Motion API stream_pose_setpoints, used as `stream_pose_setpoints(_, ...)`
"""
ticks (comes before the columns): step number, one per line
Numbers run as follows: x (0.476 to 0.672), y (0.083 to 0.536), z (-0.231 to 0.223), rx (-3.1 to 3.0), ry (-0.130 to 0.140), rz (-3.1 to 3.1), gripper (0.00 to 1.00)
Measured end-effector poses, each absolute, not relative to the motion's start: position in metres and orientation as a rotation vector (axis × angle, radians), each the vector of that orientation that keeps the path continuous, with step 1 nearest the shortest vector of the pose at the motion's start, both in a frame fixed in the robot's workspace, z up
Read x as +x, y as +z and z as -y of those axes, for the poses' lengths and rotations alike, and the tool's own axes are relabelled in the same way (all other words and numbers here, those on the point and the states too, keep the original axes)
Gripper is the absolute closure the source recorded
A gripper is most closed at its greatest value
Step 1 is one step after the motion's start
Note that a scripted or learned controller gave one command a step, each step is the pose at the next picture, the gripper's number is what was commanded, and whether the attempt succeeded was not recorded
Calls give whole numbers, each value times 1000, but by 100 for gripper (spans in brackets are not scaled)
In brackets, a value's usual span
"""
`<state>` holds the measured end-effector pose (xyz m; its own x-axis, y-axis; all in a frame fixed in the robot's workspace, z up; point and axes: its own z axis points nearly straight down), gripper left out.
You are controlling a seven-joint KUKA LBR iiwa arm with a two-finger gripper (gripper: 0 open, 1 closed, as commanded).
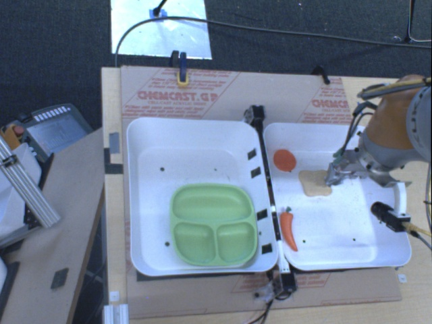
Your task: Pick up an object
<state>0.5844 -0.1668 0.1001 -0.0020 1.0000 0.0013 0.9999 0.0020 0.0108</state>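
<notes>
In the right bin lie three things: a flat tan piece near the middle, a round orange-red piece at the upper left, and a carrot along the left wall. My gripper is low in this bin, at the right edge of the tan piece and seemingly touching it. The arm's grey body and orange band reach in from the right above it.
The left bin holds a green three-compartment plate at its front. A black divider clip strip runs between the bins. A black part of the arm's fittings hangs over the right bin's right side.
</notes>
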Motion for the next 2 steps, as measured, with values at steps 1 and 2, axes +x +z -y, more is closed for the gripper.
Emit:
stream_pose_setpoints(1,586,145,162,2214,4,-2223,100)
stream_pose_setpoints(2,591,209,161,2210,7,-2222,100)
